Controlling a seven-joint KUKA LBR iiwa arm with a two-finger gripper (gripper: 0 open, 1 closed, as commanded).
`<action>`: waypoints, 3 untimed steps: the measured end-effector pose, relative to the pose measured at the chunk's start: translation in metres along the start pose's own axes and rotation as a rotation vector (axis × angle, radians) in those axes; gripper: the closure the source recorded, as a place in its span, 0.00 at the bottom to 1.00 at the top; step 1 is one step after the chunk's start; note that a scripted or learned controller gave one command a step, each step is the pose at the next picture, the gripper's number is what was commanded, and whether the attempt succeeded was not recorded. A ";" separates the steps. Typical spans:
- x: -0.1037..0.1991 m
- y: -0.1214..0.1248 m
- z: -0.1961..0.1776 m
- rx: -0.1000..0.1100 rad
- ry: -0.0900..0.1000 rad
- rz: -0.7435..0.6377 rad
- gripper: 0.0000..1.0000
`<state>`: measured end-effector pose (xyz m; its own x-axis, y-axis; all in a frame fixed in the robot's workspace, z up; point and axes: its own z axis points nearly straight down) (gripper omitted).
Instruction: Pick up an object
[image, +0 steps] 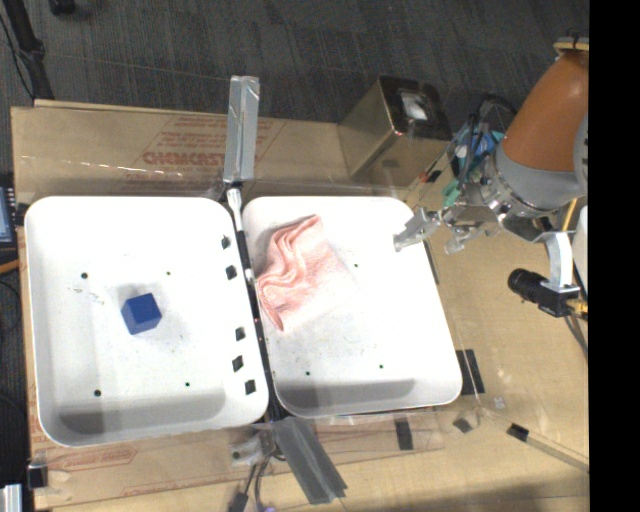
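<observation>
The gripper (412, 232) is hanging over the right bin's (425, 350) top right corner, and I cannot tell how it is set. The pink cloth (290, 268) is lying crumpled to its left, running down the bin's left side. The blue block (141, 312) is sitting farther left

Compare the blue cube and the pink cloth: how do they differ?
The blue cube is a small, rigid block; the pink cloth is much larger, soft and crumpled into folds. The cube sits in the left bin; the cloth lies in the right bin, against its left wall. Both rest on a bin floor, apart from the gripper.
</observation>
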<state>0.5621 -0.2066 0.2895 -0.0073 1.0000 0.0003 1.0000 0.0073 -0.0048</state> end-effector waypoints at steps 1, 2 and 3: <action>0.067 0.018 0.145 0.003 0.000 -0.033 0.00; 0.039 0.082 0.197 -0.004 0.000 -0.078 0.00; 0.115 0.096 0.197 -0.001 -0.001 -0.240 0.00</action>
<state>0.6566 -0.0912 0.0917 -0.2451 0.9695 0.0008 0.9695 0.2451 -0.0037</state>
